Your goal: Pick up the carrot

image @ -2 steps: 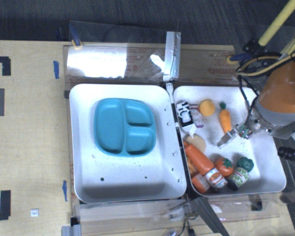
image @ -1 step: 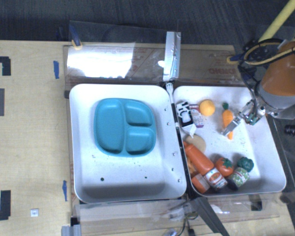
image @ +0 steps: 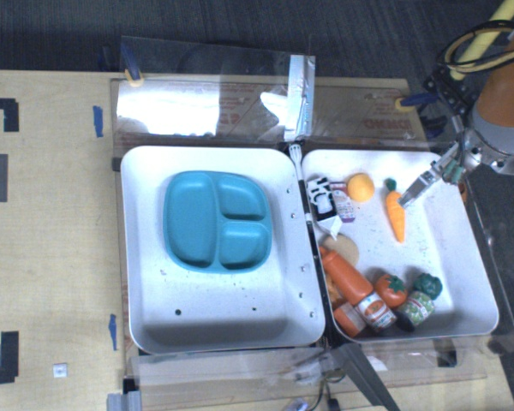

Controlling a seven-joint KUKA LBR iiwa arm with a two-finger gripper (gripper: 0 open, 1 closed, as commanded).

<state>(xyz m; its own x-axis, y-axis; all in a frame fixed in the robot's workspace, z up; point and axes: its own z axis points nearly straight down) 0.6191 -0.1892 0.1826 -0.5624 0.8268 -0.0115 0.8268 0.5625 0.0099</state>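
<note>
Left white bin (image: 146, 229): blue sectioned plastic tray (image: 216, 219), nothing relevant. Right white bin (image: 463, 229): small orange tapered carrot (image: 397, 216) lies loose on the floor, green top up, right of the yellow-orange round fruit (image: 360, 187). Gripper (image: 414, 190) just above-right of the carrot's top, tips about touching; jaw state can't be read. Step looks like approach. Next: centre over the body, descend, close.

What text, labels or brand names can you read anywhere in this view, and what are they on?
None is legible.
Black-and-white printed card in the right white bin: markings too blurred to read.
White label on the orange sauce bottle: print too small to read.
Label on the small green jar: blurred, unreadable.
Reddish print on the brown cardboard backboard: too faint to read.
</note>
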